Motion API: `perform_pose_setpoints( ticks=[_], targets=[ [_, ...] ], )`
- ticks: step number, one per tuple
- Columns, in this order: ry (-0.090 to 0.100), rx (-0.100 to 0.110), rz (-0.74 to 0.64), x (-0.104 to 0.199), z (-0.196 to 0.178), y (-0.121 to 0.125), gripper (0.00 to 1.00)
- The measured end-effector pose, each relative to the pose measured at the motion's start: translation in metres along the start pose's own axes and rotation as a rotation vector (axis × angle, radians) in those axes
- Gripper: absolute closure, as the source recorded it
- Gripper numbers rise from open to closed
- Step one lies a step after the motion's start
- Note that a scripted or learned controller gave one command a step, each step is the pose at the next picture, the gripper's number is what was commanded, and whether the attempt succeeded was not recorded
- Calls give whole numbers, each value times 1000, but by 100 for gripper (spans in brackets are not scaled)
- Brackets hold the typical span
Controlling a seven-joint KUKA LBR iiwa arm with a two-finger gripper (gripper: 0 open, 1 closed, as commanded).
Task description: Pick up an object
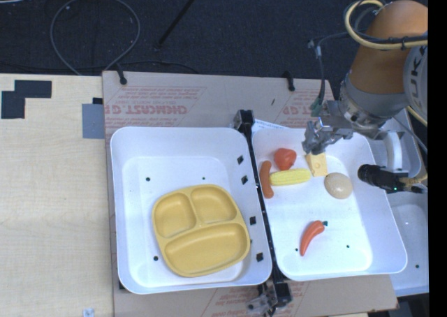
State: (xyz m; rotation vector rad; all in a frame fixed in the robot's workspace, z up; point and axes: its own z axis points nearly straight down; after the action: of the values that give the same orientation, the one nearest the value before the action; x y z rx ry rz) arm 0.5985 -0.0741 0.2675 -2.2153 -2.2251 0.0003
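Where the pale wooden bench [49,190] gives way to a cardboard sheet [174,99], the left white bin [133,169] sits holding a yellow divided plate [201,230], three compartments, lying flat toward the bin's near right corner. A black clip strip [253,197] runs down the seam between the two bins. Just right of it, in the right bin [377,253]: an orange-brown sausage [266,179] lying lengthwise along the bin's left wall; a red tomato-like piece [284,158] close beside its upper end; a yellow corn cob [290,177] lying crosswise, its left tip near the sausage and just below the red piece. Nearer the front, well apart from that cluster, an orange chili pepper [312,237] with a green stem, tilted. To the right of the corn, a pale yellow cheese wedge [318,164], and just beside it lower right a beige egg-shaped object [338,185]. The gripper [319,138] hangs directly over the cheese wedge at the bin's far side, its dark tip seeming to meet the wedge's top edge; whether the tip is spread or pressed together cannot be told from this angle. Grey arm with orange band [391,29] enters from the upper right
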Motion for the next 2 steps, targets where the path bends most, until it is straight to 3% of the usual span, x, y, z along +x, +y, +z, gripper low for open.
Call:
perform_pose_setpoints(
  ticks=[2],
  targets=[
    [0,3,1,112,28,-8,100]
  ],
)
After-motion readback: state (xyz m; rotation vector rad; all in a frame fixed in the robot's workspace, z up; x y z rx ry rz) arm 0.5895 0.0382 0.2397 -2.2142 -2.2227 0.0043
